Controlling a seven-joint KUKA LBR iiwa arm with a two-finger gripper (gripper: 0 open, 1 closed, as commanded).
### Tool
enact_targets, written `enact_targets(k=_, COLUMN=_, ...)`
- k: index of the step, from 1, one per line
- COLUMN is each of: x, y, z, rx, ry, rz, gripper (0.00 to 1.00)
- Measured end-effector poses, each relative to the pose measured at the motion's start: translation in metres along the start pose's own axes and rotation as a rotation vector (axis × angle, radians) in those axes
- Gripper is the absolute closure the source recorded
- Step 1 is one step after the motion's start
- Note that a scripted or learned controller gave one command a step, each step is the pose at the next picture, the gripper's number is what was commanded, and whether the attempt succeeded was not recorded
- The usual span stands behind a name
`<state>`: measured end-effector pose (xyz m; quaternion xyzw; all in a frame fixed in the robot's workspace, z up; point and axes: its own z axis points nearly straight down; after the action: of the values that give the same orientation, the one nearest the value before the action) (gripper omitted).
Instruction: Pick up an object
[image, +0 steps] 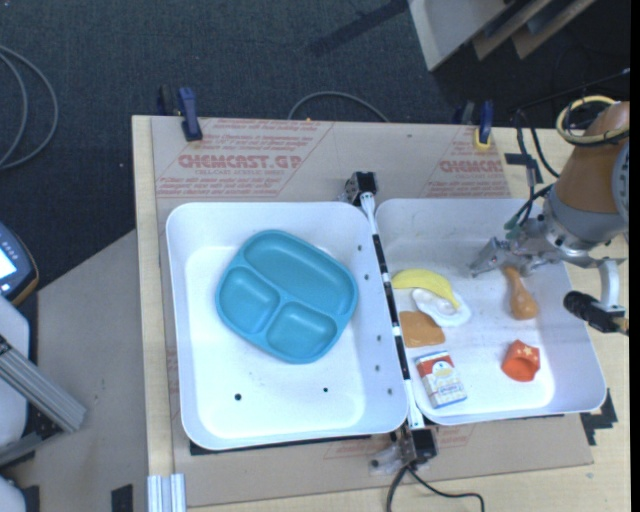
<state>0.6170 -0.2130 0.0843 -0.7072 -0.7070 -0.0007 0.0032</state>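
**Ana:** Over the right bin (570, 395), near its upper right corner, the gripper (512, 255) hangs from the grey arm (590, 180) with its orange band. Can you make out its fingers?

**Ben:** Not well enough. I see metal prongs spreading left and right at the tip, but whether it is wide or narrow I cannot tell. Nothing sits visibly between them.

**Ana:** What lies just below it?

**Ben:** A tan, drumstick-shaped piece (519, 295), lying on the bin floor with its upper end close under the gripper. Whether they touch is unclear from this angle.

**Ana:** And the rest of that bin?

**Ben:** 4 more things. A yellow banana (424, 281) rests against a white fried-egg shape (446, 309) near the left wall. Just below them is a brown, bread-like slab (420, 329). Lower still, a small carton (441, 380) with red and white print lies flat. A red-orange item (520, 361) sits apart, toward the lower right.

**Ana:** The left bin (200, 400)?

**Ben:** It holds 1 blue divided plate (287, 295) with 3 compartments, lying flat near the middle and turned at a slant. Black clips join the 2 bins along their shared edge.
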Motion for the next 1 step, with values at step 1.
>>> enact_targets(k=1, x=-0.0009, y=-0.0266, z=-0.0008, rx=-0.002, ry=0.000, rz=-0.002, gripper=0.00)
